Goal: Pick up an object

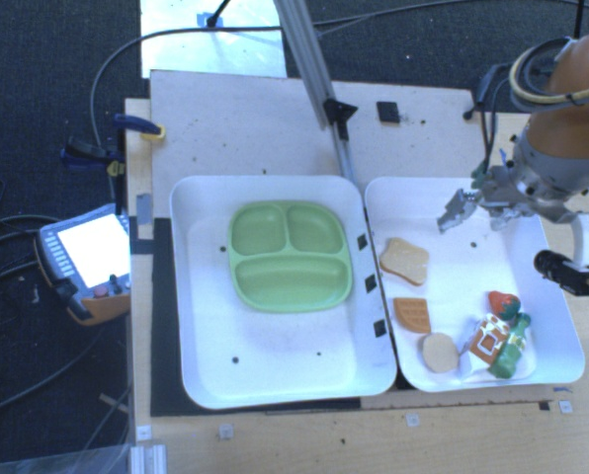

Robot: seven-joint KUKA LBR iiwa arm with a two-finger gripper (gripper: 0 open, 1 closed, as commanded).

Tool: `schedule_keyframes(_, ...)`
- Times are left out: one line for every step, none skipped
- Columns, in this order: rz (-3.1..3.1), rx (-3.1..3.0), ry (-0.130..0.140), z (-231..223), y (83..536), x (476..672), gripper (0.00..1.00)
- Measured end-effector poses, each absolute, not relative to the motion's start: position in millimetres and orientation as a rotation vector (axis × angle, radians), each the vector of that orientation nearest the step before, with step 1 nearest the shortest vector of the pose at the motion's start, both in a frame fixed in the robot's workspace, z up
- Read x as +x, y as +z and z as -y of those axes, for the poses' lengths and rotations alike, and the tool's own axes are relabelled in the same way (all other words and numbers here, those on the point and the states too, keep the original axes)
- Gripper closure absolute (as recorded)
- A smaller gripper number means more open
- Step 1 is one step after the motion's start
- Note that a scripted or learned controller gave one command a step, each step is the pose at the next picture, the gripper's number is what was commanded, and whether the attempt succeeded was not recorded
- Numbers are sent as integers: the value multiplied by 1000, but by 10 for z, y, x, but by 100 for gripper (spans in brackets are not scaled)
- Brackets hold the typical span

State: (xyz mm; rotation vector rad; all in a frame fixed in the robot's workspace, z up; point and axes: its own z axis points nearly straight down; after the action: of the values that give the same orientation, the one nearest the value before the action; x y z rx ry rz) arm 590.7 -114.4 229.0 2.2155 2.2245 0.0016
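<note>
The gripper [460, 208] hovers over the right bin [551, 265]'s upper part, fingers parted and holding nothing. Below it lie a bread slice [404, 261], cracker [412, 314], round biscuit [439, 353], and green bottle [510, 349]. A green divided plate [290, 256] occupies the left bin [206, 304].

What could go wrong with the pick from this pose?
1. The gripper is above bare floor in the right bin, apart from the bread slice; a straight descent likely grabs nothing.
2. The strawberry, small box and green bottle touch in the near corner, so a grasp there may shove neighbours or catch two.
3. The round cracker lies flat and may slip out.
</note>
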Motion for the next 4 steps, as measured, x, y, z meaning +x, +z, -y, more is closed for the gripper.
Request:
schedule_keyframes(-2224,2222,-4,1189,1673,5916,0)
schedule_keyframes(-2227,2218,-2,1122,1209,5972,0)
schedule_keyframes(-2218,2217,12,1124,902,6016,0)
schedule_keyframes(-2213,2208,26,1109,1044,6052,100)
